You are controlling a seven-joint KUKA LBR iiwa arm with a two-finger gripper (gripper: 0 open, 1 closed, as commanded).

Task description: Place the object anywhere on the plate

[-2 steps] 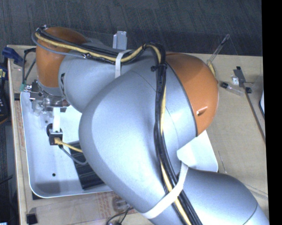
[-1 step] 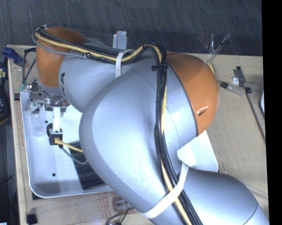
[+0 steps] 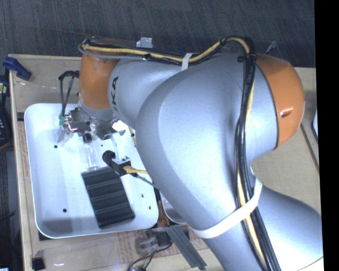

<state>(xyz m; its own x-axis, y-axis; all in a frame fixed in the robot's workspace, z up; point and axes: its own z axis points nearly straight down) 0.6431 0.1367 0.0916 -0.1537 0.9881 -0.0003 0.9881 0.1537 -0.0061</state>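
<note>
One white shallow bin (image 3: 49,181) on the left bears the tool (image 3: 89,140), its state unclear, so placing seems undone.

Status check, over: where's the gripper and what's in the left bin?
Gripper low over left white bin, upper part. Black ribbed rectangular block lying flat on bin floor, apart from gripper. Big grey arm covers right bin; plate unconfirmed.

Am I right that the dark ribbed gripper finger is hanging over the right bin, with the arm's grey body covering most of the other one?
Not quite: the camera view shows the dark ribbed finger over the left bin. The arm's grey body covers most of the right bin, not the left.
</note>
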